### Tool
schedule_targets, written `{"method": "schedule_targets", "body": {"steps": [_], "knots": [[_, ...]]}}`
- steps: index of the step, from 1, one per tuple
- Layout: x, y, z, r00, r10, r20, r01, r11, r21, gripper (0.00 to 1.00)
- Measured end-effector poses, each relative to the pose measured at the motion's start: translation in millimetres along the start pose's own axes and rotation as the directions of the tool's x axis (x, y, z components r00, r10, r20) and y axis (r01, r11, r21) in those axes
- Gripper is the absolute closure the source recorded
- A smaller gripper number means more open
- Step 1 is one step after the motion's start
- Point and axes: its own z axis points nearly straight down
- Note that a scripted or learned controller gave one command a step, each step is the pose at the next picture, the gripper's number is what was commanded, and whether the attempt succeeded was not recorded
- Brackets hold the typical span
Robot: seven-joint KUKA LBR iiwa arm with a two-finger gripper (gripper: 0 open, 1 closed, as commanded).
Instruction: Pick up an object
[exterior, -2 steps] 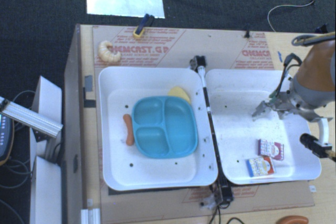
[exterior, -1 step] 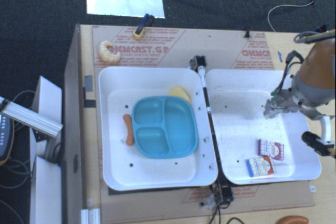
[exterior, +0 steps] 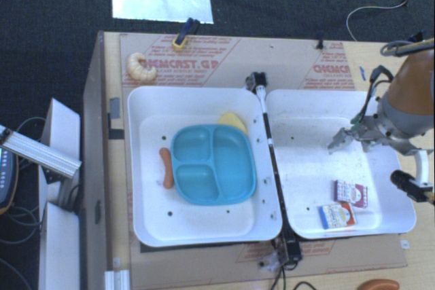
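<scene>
In the right bin [exterior: 306, 166], a small red-and-white carton [exterior: 351, 193] lies near the front right, with a blue-and-white carton [exterior: 337, 215] just in front of it. My gripper [exterior: 350, 137] hangs over the middle right of that bin, behind the cartons and apart from them, with nothing visibly in it. The left bin [exterior: 153, 214] holds a blue divided plate [exterior: 213, 164], an orange sausage [exterior: 166, 168] to its left, and a yellow object [exterior: 232, 121] partly hidden behind the plate's far edge.
The two bins meet at a raised rim [exterior: 269, 146]. A pale croissant-shaped toy [exterior: 141, 66] and a yellow-and-black clamp [exterior: 183, 34] lie on the cardboard behind the left bin. The back and left of the right bin's floor are bare.
</scene>
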Motion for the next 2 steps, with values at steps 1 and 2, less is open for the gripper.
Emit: {"method": "schedule_targets", "body": {"steps": [1, 2], "knots": [[-22, 10, 54, 1.0, 0.005, 0.001, -0.005, 1.0, 0.014, 0.0], [-22, 12, 43, 1.0, 0.003, 0.001, -0.003, 1.0, 0.01, 1.0]]}}
